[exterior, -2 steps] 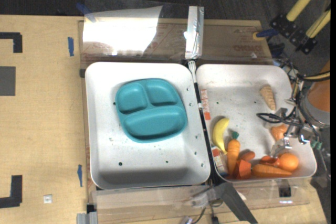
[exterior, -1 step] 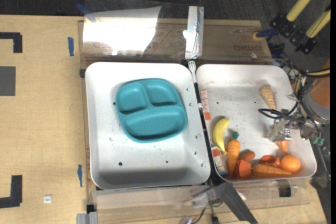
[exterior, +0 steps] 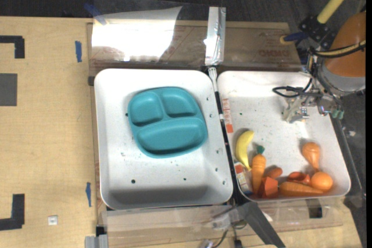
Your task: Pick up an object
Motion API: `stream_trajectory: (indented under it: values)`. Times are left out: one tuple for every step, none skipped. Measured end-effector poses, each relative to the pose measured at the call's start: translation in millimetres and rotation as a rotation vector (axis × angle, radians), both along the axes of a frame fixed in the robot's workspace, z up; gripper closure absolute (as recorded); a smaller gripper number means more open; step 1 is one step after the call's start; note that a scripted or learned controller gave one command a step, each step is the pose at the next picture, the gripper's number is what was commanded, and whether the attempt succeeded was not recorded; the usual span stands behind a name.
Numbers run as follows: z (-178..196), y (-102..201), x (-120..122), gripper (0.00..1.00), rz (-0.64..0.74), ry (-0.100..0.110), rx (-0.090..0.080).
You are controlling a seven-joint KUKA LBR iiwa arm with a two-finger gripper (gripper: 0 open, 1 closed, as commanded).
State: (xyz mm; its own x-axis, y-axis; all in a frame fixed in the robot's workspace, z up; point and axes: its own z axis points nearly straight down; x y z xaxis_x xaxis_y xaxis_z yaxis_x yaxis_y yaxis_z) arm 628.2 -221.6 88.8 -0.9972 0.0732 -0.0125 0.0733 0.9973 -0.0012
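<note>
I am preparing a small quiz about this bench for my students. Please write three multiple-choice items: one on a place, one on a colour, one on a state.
1. Where does the teal divided plate lie?
A. in the left bin
B. in the right bin
C. on the bench outside the bins

2. What colour is the banana?
A. green
B. yellow
C. purple

3. How does the end effector stand relative to the toy food?
A. resting on the banana
B. pressing on the plate
C. above the bare upper floor of the right bin, apart from the food

Answers:
1 A, it sits centred in the left bin.
2 B, it is plainly yellow.
3 C, the food lies nearer the bin's lower edge.
</note>
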Motion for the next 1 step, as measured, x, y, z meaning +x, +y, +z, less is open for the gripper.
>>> stream_trajectory:
  values:
    - [-0.8,1.9,38.7,1.0,0.121,0.001,-0.001]
